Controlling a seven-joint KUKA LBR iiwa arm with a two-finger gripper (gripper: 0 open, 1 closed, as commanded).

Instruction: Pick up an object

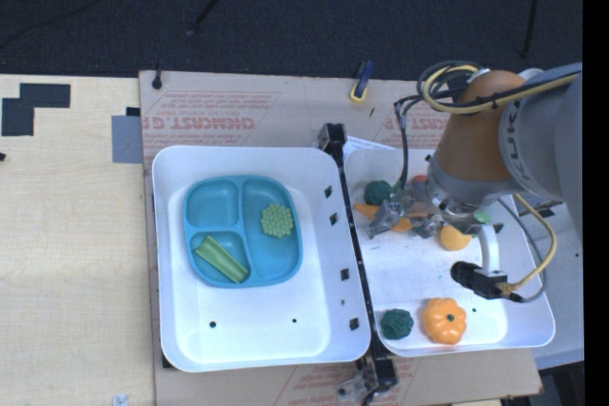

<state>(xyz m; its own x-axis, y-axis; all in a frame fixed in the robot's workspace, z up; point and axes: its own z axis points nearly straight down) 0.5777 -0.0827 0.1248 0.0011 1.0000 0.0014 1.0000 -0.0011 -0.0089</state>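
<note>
The 2 bins are plain white, the left bin (181,319) and the right bin (533,323); in the left one a sky-blue divided plate (285,266) carries a pale green bumpy round piece (277,221) and a light green strip (220,260); in the right one lie an orange pumpkin (444,319) with a ribbed surface, a dark green lump (397,324), another dark green lump (378,191), and a yellow piece (455,239); the arm (533,147) is grey with an orange band (476,133); the bench (67,233) is pale wood with black and grey patches.
</note>
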